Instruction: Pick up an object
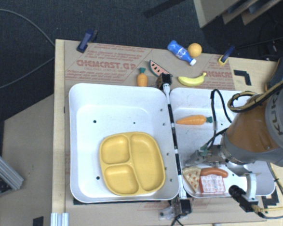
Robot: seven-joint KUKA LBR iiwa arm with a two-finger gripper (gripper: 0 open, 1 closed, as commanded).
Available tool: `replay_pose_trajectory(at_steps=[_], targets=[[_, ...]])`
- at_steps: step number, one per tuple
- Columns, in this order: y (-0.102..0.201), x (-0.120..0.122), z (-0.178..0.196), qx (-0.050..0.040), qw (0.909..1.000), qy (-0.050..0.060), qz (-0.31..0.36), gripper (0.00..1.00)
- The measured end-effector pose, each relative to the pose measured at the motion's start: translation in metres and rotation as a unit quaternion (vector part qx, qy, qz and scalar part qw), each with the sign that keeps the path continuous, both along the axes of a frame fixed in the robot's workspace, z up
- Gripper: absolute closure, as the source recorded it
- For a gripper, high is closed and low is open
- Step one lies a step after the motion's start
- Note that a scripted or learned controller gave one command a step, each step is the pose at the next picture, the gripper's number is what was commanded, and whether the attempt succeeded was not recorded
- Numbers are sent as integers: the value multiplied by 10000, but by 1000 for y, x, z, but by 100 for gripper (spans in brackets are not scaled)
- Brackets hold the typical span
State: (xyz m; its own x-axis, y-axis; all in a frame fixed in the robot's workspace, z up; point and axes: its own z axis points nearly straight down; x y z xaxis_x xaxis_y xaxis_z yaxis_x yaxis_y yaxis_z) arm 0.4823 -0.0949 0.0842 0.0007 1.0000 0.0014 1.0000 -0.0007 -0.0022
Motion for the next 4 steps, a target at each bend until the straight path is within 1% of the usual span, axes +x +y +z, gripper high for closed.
replay_pose_trajectory(at_steps=[1,2,3,4], targets=[[-68,25,78,-17,10000,-23,-4,0],[-19,76,61,-8,10000,-19,10,0],[-81,135,73,-17,10000,-19,2,0],[-102,100,63,-8,10000,-3,0,0]])
